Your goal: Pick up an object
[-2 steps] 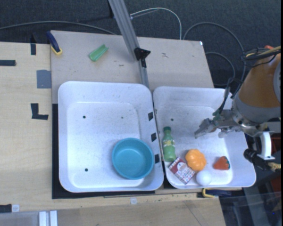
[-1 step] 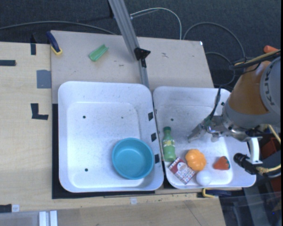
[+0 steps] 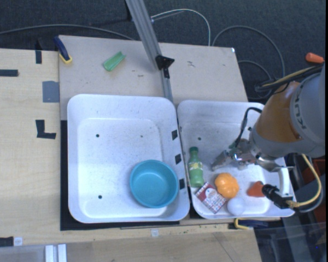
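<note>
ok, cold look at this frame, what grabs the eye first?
The arm, grey with an orange band, reaches in from the right over the right bin. Next is the blue bowl in the left bin's near right corner. Then the cluster at the right bin's near edge: green bottle, orange, white ball, red piece.

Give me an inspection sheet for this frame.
Surface: bench with left bin and right bin.
Job's things: right bin holds green bottle, orange, red-white packet, white ball, red piece; left bin holds blue bowl.
Clutter: green block and clamp on the board behind.
Gripper: gripper low in right bin, above the orange.
Cables: several on the floor.
Surroundings: slanted pole.
</note>
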Controlling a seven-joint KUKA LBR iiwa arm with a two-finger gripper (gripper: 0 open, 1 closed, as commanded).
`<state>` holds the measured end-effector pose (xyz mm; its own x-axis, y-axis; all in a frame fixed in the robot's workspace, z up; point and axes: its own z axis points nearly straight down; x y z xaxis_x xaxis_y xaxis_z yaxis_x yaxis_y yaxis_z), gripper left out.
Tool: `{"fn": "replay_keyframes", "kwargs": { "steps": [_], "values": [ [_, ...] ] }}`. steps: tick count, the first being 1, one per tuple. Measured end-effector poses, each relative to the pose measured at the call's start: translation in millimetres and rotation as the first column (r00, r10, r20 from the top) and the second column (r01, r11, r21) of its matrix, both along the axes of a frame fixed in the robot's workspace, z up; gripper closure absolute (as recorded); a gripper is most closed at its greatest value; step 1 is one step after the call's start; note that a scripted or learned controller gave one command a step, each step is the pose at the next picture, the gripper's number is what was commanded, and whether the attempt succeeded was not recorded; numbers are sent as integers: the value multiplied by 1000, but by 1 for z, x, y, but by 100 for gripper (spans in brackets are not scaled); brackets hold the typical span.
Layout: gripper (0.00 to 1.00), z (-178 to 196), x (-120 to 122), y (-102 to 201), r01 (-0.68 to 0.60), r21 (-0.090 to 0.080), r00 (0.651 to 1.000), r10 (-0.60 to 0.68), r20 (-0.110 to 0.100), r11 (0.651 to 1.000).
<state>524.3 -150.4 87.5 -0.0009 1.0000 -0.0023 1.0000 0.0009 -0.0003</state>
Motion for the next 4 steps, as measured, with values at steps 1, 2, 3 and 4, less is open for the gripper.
{"fn": "replay_keyframes", "kwargs": {
  "steps": [1,2,3,4],
  "values": [
    [100,12,0,1,-1,3,1000,1,-1,1000],
    [100,57,-6,-2,0,2,1000,0,2,1000],
    [100,114,-1,7,-2,1,1000,2,5,1000],
    [100,136,0,8,-1,2,1000,1,2,1000]
  ]
}}
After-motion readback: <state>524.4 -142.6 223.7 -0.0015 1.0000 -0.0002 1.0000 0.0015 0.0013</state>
